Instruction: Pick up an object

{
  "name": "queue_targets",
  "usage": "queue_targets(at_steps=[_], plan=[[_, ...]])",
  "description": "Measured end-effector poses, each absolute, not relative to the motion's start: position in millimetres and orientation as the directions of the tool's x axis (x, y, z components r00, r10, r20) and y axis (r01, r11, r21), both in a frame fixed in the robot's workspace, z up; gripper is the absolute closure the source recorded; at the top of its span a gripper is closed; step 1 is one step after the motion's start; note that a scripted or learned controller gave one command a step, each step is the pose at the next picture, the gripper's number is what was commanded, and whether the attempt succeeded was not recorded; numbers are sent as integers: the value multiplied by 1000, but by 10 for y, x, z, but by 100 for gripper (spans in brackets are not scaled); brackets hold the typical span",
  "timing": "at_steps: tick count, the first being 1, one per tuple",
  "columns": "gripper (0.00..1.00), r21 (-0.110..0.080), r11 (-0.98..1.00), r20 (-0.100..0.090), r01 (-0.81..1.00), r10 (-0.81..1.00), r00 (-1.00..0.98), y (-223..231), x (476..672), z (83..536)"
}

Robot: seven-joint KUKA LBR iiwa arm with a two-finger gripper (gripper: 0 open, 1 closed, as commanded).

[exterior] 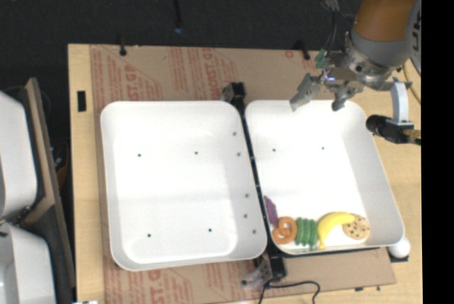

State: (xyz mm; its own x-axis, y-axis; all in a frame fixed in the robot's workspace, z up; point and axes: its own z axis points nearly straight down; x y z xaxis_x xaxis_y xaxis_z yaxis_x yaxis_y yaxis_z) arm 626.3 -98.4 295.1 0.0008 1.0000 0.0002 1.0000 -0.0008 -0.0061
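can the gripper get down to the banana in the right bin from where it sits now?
Probably yes. The gripper hangs with jaws spread over the far edge of the right bin; the banana lies at the near wall, uncovered, though the cookie and green piece crowd it.

Light falls evenly from above, bright on the two white bins (177, 175), whose floors wash out to near featureless white. Soft grey shadow gathers along the inner walls at the bins' lower edges. The upper part of the frame, beyond the desk (177, 72), sinks into near black. The picture is soft and grainy; the small items at lower right lack fine detail.
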Motion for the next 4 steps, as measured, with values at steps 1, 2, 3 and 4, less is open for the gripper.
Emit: queue_targets(at_steps=[1,2,3,4], plan=[[0,1,0,0,1000,1000,0,-984,6271,2991],[0,-4,-1,0,1000,1000,1,-1061,6331,2434],[0,-4,-1,0,1000,1000,1,-969,6311,1938],[0,-5,-1,0,1000,1000,1,-975,6321,1310]])
